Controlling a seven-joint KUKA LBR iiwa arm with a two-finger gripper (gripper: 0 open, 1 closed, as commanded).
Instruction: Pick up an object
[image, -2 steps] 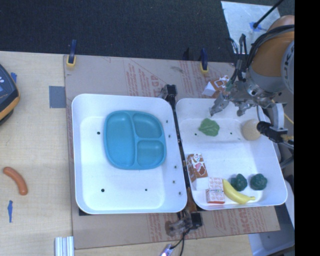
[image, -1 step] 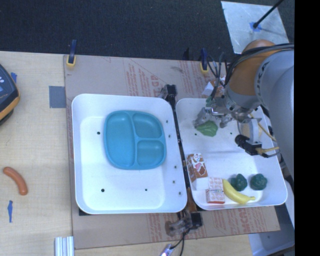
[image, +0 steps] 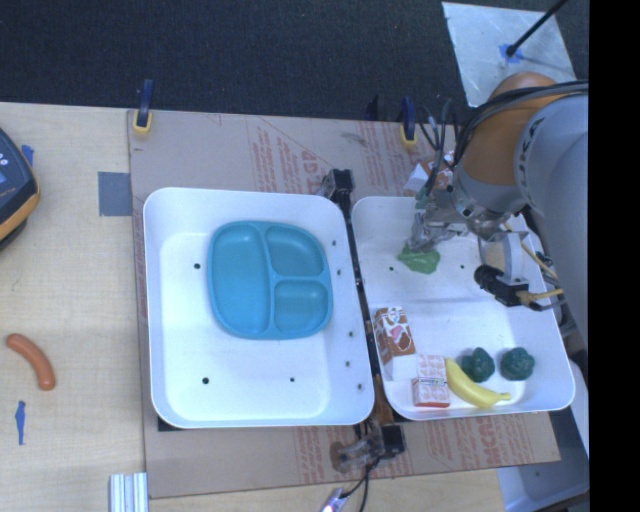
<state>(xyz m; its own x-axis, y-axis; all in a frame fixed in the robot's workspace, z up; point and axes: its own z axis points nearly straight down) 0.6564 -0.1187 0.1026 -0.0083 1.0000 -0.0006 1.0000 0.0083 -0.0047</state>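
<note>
My gripper (image: 424, 240) reaches down into the far part of the right bin (image: 450, 300), directly over a light green leafy toy (image: 420, 261) that lies at its fingertips. The toy rests on the bin floor. Along the bin's near side lie a yellow banana (image: 474, 387), two dark green broccoli pieces (image: 479, 364) (image: 517, 363), a brown snack packet (image: 394, 332) and a small red-and-white box (image: 431, 381).
The left bin (image: 180, 300) holds a blue divided plate (image: 270, 279). A toy sausage (image: 32, 360) lies on the bench at the far left, and a dark device (image: 12, 190) sits at the left edge. The arm's grey body and orange band (image: 500, 140) fill the right.
</note>
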